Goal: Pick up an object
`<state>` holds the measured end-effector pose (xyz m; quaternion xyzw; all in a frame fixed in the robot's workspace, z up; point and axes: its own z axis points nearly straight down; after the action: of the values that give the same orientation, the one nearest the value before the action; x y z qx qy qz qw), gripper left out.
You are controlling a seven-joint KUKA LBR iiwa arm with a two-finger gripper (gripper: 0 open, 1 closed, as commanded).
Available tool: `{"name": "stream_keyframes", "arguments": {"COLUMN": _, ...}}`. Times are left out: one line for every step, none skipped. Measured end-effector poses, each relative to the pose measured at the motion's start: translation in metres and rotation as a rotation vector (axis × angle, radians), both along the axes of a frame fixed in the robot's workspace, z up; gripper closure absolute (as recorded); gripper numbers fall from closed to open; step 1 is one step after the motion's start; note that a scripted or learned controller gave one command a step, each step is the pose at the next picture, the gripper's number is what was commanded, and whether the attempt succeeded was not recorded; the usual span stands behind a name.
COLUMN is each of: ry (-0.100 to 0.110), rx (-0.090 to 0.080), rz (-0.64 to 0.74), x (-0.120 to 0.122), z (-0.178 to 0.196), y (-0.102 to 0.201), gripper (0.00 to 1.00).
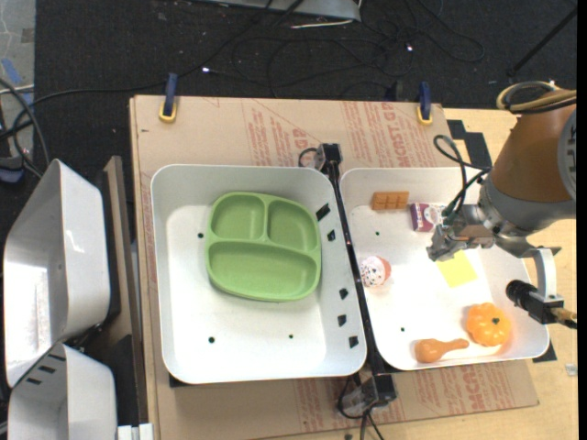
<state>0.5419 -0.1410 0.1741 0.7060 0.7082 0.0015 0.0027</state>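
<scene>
One flat yellow square (457, 270) is lying in the right bin (404, 356), sitting just at five o'clock of the gripper (447, 244). Whether the gripper is open, I cannot tell.

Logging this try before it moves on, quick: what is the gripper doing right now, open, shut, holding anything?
Gripper: over the right bin, just above the yellow square; open or shut cannot be told, and nothing is seen held.
</scene>
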Motion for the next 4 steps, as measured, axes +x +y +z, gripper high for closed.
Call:
{"name": "stream_keyframes", "arguments": {"ry": 0.000, "rx": 0.000, "rz": 0.001, "x": 0.001, "z": 0.053, "y": 0.000, "gripper": 1.00}}
{"name": "stream_keyframes", "arguments": {"ry": 0.008, "rx": 0.003, "rz": 0.004, "x": -0.013, "z": 0.046, "y": 0.057, "gripper": 1.00}}
{"name": "stream_keyframes", "arguments": {"ry": 0.006, "rx": 0.003, "rz": 0.005, "x": -0.015, "z": 0.053, "y": 0.104, "gripper": 1.00}}
{"name": "stream_keyframes", "arguments": {"ry": 0.009, "rx": 0.004, "rz": 0.006, "x": -0.033, "z": 0.047, "y": 0.160, "gripper": 1.00}}
